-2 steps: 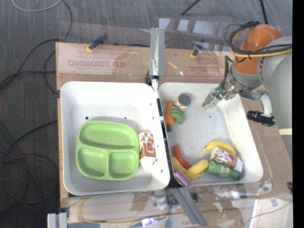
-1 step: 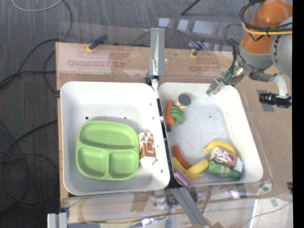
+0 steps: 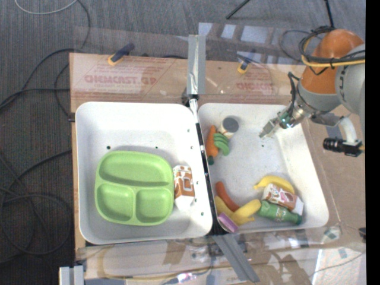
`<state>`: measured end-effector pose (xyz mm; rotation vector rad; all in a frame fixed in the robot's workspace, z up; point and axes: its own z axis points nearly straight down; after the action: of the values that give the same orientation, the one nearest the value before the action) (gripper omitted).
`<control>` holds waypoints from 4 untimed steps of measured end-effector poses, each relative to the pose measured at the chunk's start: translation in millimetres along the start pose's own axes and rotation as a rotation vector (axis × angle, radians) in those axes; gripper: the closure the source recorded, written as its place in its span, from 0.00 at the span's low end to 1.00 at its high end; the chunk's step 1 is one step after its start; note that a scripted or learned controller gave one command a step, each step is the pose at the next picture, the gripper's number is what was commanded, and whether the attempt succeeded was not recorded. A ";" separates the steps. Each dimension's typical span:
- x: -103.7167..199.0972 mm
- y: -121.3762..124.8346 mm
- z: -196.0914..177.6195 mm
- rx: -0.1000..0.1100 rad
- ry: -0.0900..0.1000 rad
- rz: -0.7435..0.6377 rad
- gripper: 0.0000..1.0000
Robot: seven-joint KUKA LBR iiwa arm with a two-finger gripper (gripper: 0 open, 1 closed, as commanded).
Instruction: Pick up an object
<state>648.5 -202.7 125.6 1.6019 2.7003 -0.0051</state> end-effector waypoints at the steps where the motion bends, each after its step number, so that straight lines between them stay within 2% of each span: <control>1: 0.0 0.2 -0.3 -0.001 0.000 0.000 0.00; 2: -14.1 -15.6 36.3 -0.003 -0.001 -0.313 0.00; 3: 18.5 -78.1 36.0 -0.008 -0.009 -0.480 0.00; 4: 67.4 -60.8 32.9 -0.004 0.001 -0.701 0.00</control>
<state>562.8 -172.9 92.6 0.5772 3.0865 0.0001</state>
